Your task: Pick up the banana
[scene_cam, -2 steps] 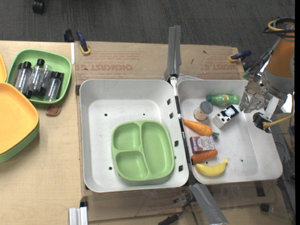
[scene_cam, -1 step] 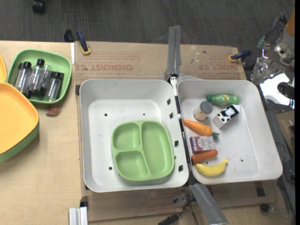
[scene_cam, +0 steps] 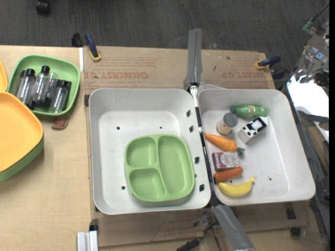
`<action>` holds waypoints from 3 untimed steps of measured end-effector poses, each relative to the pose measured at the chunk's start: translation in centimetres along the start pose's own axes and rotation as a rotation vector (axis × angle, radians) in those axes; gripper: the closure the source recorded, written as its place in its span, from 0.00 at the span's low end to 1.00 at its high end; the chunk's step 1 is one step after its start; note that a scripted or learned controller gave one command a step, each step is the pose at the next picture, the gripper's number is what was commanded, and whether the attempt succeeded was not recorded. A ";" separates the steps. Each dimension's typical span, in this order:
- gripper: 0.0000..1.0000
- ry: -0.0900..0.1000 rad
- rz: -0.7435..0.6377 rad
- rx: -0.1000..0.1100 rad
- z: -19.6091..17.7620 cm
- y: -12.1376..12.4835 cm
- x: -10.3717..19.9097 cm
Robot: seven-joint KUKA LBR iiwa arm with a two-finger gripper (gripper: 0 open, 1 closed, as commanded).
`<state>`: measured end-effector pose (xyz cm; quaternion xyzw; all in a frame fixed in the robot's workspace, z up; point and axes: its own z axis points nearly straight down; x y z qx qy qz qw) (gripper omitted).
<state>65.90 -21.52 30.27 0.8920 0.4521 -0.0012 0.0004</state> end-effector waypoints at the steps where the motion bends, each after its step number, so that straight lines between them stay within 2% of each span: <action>1: 1.00 0.001 -0.093 0.003 16.9 -5.3 -2.3; 2: 1.00 0.001 -0.276 -0.002 13.9 -0.9 1.3; 3: 1.00 0.001 -0.555 -0.003 6.0 -1.5 2.1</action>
